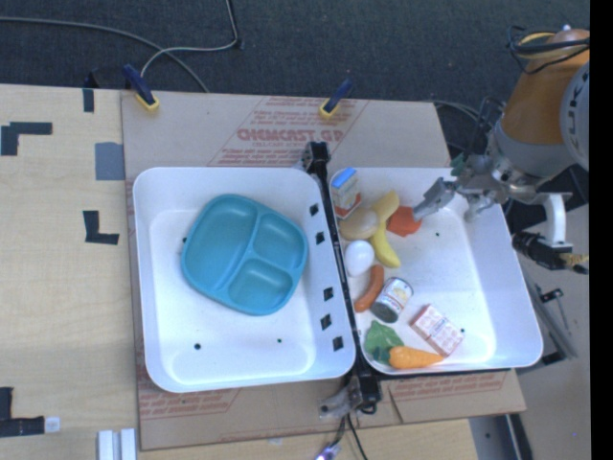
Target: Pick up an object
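Note:
My gripper (pixel 448 208) hangs over the upper part of the right bin (pixel 498 286), open, with nothing between its fingers. One fingertip (pixel 422 207) lies just right of a red toy piece (pixel 405 222). Beside that piece are a yellow banana (pixel 385 230), a tan lump (pixel 358 224) and a small carton with a blue top (pixel 345 187). Further down the bin's left side lie a white egg (pixel 358 256), an orange-red sausage (pixel 370 287), a tin can (pixel 392 299), a pink box (pixel 438 328), a green leafy toy (pixel 381 336) and an orange carrot (pixel 415 357).
The left bin (pixel 163 333) holds a blue divided plate (pixel 245 253). A black divider (pixel 330 257) runs between the bins. The right half of the right bin is bare white floor. Two blue-and-yellow clamps (pixel 141 88) hold the cardboard at the back.

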